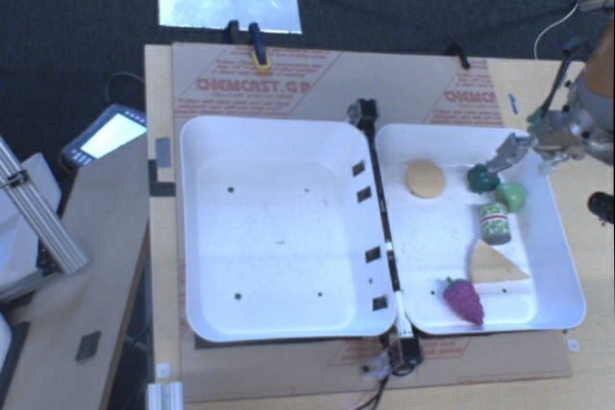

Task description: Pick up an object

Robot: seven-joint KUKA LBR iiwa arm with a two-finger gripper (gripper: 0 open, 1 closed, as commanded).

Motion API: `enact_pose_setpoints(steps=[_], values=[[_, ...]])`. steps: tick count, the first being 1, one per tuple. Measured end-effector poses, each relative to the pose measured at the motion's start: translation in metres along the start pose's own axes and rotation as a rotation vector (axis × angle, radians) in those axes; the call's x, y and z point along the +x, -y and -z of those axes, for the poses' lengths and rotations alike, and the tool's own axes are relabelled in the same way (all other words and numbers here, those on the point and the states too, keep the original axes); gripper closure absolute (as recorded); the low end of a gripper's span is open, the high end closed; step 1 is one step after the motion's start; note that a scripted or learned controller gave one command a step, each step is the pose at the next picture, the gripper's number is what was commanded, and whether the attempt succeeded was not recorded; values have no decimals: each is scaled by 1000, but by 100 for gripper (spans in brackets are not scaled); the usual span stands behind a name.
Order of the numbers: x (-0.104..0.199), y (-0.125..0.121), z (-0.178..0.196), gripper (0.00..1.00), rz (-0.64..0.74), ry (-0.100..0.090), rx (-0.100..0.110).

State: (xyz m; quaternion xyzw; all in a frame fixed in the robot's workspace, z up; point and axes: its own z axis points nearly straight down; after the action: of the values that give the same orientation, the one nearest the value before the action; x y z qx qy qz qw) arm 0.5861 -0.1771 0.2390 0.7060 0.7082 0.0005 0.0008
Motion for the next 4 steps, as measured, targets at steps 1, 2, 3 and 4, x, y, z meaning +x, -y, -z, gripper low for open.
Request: enact_pose_setpoints(steps=[1,2,3,4], values=[[-11,72,-101,0,-6,-4,13],[-20,26,-4,0,2,5,-11],[9,88,-52,0,-2,-3,6],[12,43,80,0,4,5,-17]])
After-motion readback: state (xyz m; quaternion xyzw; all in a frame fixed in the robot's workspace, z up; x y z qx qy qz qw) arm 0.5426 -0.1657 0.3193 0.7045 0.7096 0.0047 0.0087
